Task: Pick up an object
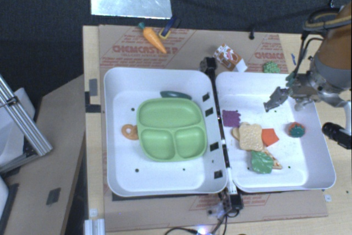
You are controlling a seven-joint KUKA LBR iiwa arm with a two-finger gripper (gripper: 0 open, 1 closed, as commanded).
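Camera view, fixed, slanted down on tabletop [66, 118] with two white bins. Right bin [308, 173], right half of frame: purple piece [231, 117] near its left wall; toast slice [250, 137] just right of and below it; orange piece [269, 136] touching the toast's right edge; green leafy piece [262, 163] below the toast, apparently overlapping a thin tan item; small round teal-and-red item [296, 129] lying apart toward the right wall. Left bin [118, 85], centre-left of frame: green divided tray [170, 129], a dark green piece [176, 94] at its upper edge, a small tan ring [130, 131] just left of it. Outside the bins, upper frame: toy carrot [154, 39], a small printed packet [229, 57], a green item [270, 67]. Gripper [274, 100] at upper right, over the right bin's upper half, entering from the right edge on the grey arm. Jaws: state cannot be told; nothing seen between them. Nearest candidates: purple piece down and left of the jaws, round teal-and-red item down and right, both lower in frame and apart from the jaws. Toast's long axis roughly up-down in frame. Judgement: no object secured yet; descent toward lower frame needed.
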